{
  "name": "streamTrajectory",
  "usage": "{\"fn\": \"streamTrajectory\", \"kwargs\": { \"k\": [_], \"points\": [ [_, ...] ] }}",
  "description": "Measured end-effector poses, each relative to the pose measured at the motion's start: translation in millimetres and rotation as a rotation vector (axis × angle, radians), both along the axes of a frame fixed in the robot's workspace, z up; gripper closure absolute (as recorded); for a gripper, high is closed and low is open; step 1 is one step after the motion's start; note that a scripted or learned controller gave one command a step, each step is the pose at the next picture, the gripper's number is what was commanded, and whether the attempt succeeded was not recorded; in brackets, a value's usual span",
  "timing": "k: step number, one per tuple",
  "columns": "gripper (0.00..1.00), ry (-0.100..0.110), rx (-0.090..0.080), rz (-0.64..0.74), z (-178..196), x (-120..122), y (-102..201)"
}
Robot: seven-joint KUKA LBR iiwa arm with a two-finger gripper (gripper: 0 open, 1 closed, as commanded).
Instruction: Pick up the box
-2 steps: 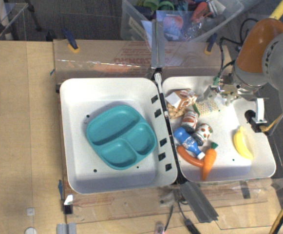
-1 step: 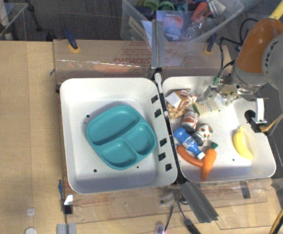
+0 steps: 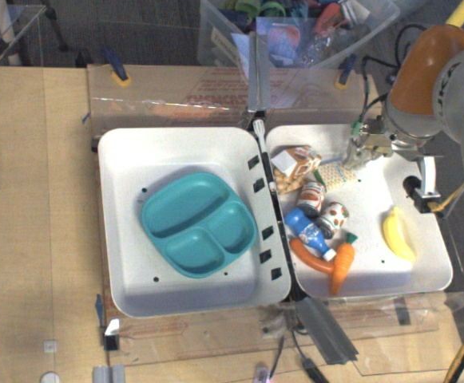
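Observation:
The box (image 3: 294, 168), brown and white with a printed pattern, lies tilted at the back left of the right bin (image 3: 423, 274), against the divider between the bins. My gripper (image 3: 358, 152) hangs low over the back of that bin, to the right of the box and apart from it. Its tip is just above a small speckled flat piece (image 3: 337, 175) that lies beside the box. Nothing shows as held.
In the right bin lie a small can (image 3: 312, 198), a blue bottle (image 3: 311, 234), a carrot (image 3: 341, 266) and a yellow banana (image 3: 397, 234). The left bin (image 3: 120, 214) holds a teal divided tray (image 3: 197, 224). A clear tub of toys (image 3: 295, 10) stands behind.

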State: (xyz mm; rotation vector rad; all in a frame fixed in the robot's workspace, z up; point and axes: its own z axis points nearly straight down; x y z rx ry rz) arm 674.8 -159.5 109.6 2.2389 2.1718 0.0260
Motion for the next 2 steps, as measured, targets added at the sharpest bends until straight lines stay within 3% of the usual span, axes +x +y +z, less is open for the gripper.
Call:
{"fn": "streamTrajectory", "kwargs": {
  "k": [1, 2],
  "points": [
    [0.00, 0.001, 0.000, 0.000, -0.2, -0.1, 0.1],
    [0.00, 0.005, -0.001, -0.017, -12.3, -2.2, 6.9]
  ]
}}
